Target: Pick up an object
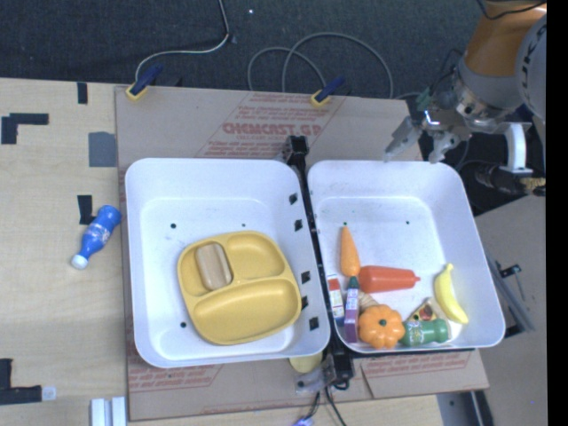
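Up at the far right of the bench, the gripper (415, 142) hangs above the back rim of the right bin (390, 177), with its two fingers spread apart and nothing between them. One fingertip (396, 144) points down and left toward the cardboard sheet (266, 127) that lies under both bins, the other sits just beside the rim. The objects to pick are gathered in the near half of the right bin, well apart from the gripper: an orange carrot (349, 250) lies lengthwise near the middle, a red-orange pepper (387, 279) lies crosswise just beside its lower end, and a yellow banana (450, 295) rests along the right wall. In the near corner sit a small pumpkin (381, 326) and a green bottle (426, 331), touching or nearly so, with a few small slim items along the left wall that are too small to name. The left bin (151, 193) holds a yellow divided plate (248, 304), and a tan bread-like piece (211, 265) lies in its upper left compartment. Out on the wooden bench top to the left, a blue bottle (96, 234) lies on its side.
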### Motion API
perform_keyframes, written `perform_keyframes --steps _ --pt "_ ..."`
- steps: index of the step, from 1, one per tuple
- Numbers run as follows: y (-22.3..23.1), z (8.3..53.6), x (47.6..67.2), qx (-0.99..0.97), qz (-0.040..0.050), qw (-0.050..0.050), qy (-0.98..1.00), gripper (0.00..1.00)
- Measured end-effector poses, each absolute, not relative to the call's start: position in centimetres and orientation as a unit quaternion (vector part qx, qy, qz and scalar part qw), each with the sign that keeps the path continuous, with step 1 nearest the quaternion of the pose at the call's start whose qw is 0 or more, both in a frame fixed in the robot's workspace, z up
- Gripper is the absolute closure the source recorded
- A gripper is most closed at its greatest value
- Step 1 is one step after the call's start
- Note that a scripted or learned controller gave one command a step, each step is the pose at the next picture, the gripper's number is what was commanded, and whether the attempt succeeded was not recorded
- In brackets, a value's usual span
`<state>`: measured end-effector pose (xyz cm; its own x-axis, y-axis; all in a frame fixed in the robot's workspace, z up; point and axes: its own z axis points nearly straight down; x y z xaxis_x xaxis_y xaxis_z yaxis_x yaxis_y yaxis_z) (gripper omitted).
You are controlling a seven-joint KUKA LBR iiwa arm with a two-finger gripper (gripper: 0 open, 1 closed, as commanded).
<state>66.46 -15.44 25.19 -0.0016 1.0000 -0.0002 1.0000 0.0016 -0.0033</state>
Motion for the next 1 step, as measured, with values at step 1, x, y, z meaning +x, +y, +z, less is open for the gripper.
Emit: perform_keyframes --steps 1 --pt "-8.87 20.01 64.20 -0.705 0.0026 0.004 -0.709 0.00"
